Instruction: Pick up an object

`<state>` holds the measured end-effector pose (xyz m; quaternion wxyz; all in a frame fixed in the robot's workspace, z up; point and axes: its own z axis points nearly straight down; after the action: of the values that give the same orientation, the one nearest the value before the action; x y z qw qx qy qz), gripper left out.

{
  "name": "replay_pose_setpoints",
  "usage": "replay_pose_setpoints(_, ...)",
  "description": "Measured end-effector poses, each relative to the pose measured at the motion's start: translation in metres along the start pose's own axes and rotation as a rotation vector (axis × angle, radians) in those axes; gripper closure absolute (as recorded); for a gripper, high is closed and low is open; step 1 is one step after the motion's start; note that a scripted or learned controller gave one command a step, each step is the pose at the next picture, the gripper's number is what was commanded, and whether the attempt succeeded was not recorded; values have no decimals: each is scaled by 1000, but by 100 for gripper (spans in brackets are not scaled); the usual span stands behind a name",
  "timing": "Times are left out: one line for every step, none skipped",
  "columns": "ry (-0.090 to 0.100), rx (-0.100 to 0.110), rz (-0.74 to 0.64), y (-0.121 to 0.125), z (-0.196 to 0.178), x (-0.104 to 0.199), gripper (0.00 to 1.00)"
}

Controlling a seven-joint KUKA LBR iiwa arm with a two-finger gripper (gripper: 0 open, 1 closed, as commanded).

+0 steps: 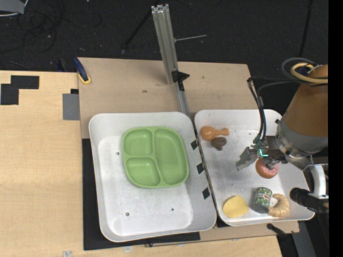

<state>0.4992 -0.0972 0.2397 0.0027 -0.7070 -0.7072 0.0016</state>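
We hover our end effector (251, 157) by the red object (266, 168); grip state unclear, nothing lifted yet.

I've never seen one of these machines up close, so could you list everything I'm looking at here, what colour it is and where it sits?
Shallow white plastic bins: two, white, side by side on the bench; left bin, right bin.
Green plastic divided plate: one, light green, three compartments, in the left bin.
Orange pear-shaped toy: one, orange, top of the right bin.
Small brown lump: one, brown, touching the orange toy's lower side.
Red round toy: one, red, right bin, just under the claw.
Yellow rounded piece: one, yellow, front of the right bin.
Small green printed can: one, green, front right.
Tan curved toy: one, tan, beside the can.
Metal post: one, silver, behind the bins.
Robot arm: one, grey and orange, from the right.
Claw: one, grey, over the right bin.
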Motion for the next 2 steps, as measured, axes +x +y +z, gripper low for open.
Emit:
replay_pose_setpoints(0,-2,0,0,-1,0,0)
replay_pose_setpoints(1,5,0,-3,64,2,0)
